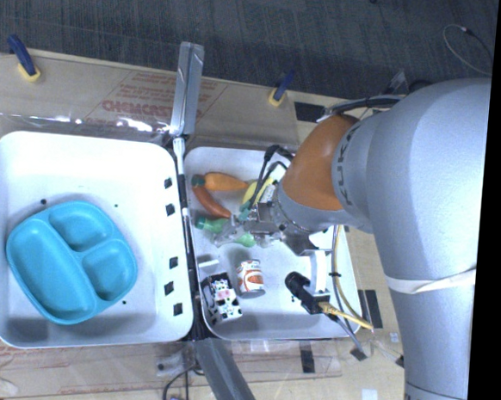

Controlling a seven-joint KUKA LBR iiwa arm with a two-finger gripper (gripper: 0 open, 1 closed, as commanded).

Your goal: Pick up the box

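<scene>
Camera view has the arm (424, 191) over the right bin (309, 333), its gripper (261, 226) low among carrots (221, 184) at the far side; finger state, cannot tell. The box (222, 298) lies unlifted in the near left corner, beside a can (250, 278); pickup not yet done

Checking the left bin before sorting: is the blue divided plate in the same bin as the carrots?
No, the blue divided plate lies in the left bin; the carrots are in the right bin.

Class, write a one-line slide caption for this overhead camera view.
KUKA arm reaches over the right bin of small items, including a box; a blue divided plate lies in the left bin.
</scene>
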